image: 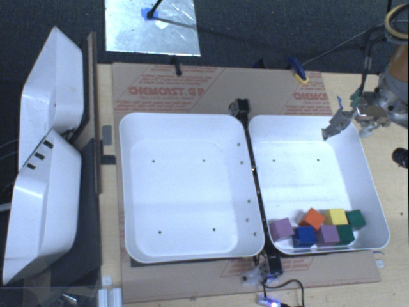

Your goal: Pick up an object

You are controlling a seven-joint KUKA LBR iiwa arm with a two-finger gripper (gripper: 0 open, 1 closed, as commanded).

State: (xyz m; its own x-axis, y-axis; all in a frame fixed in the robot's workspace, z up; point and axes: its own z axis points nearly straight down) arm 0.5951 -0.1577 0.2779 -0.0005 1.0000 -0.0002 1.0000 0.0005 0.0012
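While the blocks (319,228) sit clustered in the near corner of the right bin (367,171), nothing is picked yet. Farther back, the gripper (337,124) hangs over that bin's far edge, jaws apparently spread and holding nothing; next it likely must travel nearer and descend.

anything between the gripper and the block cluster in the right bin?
Camera view: only bare white floor of the right bin lies between the gripper and the small coloured cubes.

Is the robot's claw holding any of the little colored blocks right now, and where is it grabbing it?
Nothing is held. The gripper sits over the right bin's upper edge, and the blocks lie clustered in that bin's lower corner.
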